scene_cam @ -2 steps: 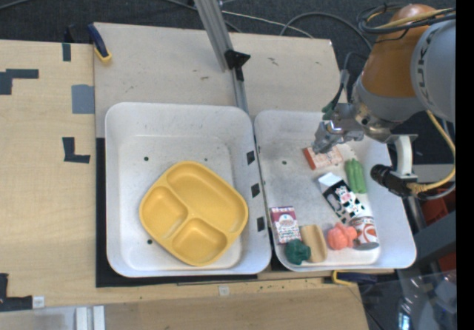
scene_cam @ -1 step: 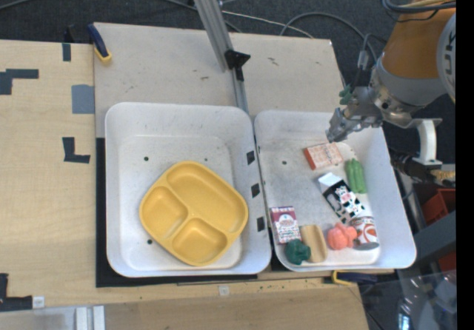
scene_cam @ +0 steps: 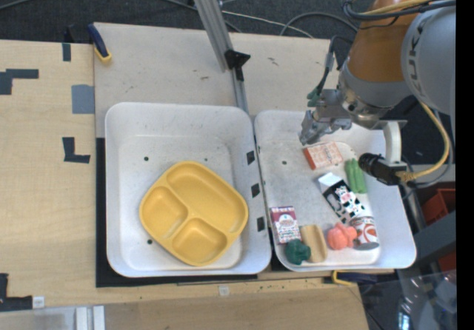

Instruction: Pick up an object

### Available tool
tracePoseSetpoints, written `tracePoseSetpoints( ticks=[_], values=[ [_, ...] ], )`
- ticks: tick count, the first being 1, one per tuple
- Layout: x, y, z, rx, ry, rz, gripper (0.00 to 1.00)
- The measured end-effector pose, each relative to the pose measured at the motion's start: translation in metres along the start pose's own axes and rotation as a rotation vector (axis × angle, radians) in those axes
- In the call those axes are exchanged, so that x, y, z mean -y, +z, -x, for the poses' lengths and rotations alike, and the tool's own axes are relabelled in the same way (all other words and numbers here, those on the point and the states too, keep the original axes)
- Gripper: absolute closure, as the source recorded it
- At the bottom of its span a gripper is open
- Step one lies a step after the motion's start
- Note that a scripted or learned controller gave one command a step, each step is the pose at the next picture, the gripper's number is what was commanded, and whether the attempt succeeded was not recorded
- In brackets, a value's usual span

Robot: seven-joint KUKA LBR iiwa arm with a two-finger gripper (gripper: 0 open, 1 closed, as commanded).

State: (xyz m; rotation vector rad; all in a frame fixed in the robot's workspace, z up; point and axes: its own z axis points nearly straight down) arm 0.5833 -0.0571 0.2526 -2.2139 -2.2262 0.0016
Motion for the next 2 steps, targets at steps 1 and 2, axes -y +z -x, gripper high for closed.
tracePoseSetpoints(
  ticks=[1,2],
  values=[
    [-0.007,0.015,-0.047,0.0,0.0,-0.001,1.0],
    [-0.02,0.008,-0.101,-0.001,-0.002,0.002,1.0]
  ],
)
